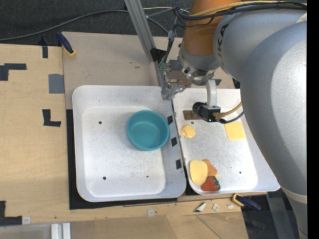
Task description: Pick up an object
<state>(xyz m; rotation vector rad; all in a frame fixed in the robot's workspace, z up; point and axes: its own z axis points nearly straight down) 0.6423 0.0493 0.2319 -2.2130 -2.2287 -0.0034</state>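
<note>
Overhead, the grey arm (269, 63) is seen reaching in across the right bin (249, 180), its gripper (169, 91) poised at the seam between bins; whether the pincer is apart cannot be told. A teal bowl (147, 129) is held by the left bin (99, 148). A yellow square (235, 131), yellow round piece (198, 172) and small yellow lump (188, 131) are scattered in the right bin.

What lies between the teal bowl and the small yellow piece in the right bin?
In the camera view, the two bins' adjoining rims separate the teal bowl from the small yellow piece.
</note>
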